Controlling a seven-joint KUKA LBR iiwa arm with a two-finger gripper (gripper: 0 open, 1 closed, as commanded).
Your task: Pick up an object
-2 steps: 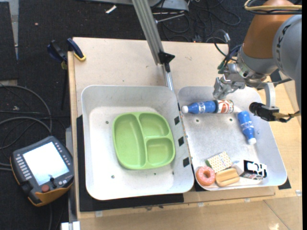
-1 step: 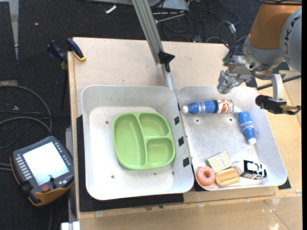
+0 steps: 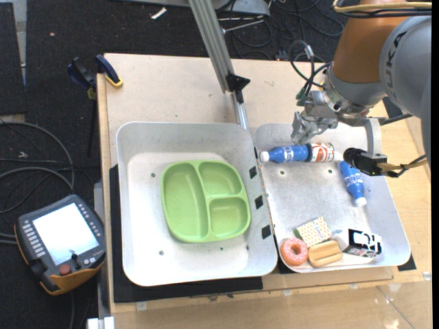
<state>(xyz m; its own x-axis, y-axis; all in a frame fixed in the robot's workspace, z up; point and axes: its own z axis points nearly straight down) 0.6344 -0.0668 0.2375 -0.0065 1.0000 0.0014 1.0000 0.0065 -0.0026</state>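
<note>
My gripper (image 3: 304, 134) hangs over the back left corner of the right bin (image 3: 384, 214), just above a bottle lying on its side. That bottle (image 3: 298, 154) is blue and white with a red end and a white cap pointing left. A smaller blue bottle (image 3: 353, 182) lies to its right. At the bin's front sit a pink donut (image 3: 295, 251), a tan bread roll (image 3: 324, 253), a pale speckled square block (image 3: 313, 231) and a black-and-white packet (image 3: 364, 242). Nothing shows in the gripper's hold.
The left bin (image 3: 137, 177) holds a green divided plate (image 3: 206, 200). A slanted metal pole (image 3: 216, 43) rises between the bins at the back. A teach pendant (image 3: 62, 242) lies on the floor to the left.
</note>
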